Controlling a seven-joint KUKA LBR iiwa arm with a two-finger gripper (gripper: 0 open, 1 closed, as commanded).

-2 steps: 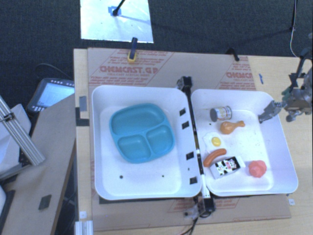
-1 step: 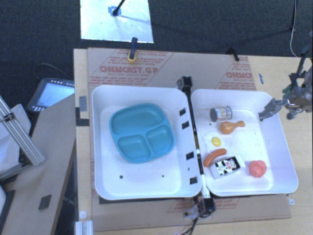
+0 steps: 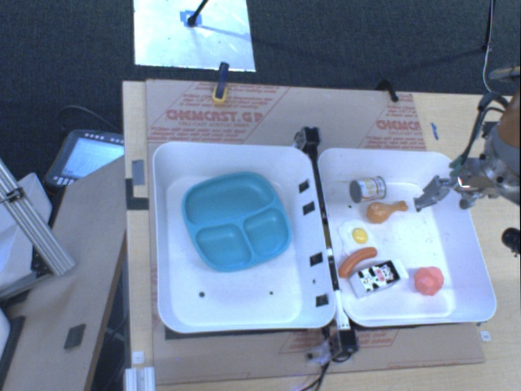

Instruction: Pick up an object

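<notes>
One drumstick [image 3: 385, 211] lies just left of the gripper [image 3: 429, 194].

you see smooth, glossy white plastic bins [image 3: 244, 157], a matt blue plastic tray [image 3: 236, 221], a shiny metal can [image 3: 368, 189], and printed brown cardboard [image 3: 269, 108] under them, dull and flat.

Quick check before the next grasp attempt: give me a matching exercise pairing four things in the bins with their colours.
Things:
1. divided plate
2. drumstick
3. sausage
4. ball

Colours:
A. pink
B. tan
C. turquoise
D. orange-red

Pairs: 1-C, 2-B, 3-D, 4-A
</notes>
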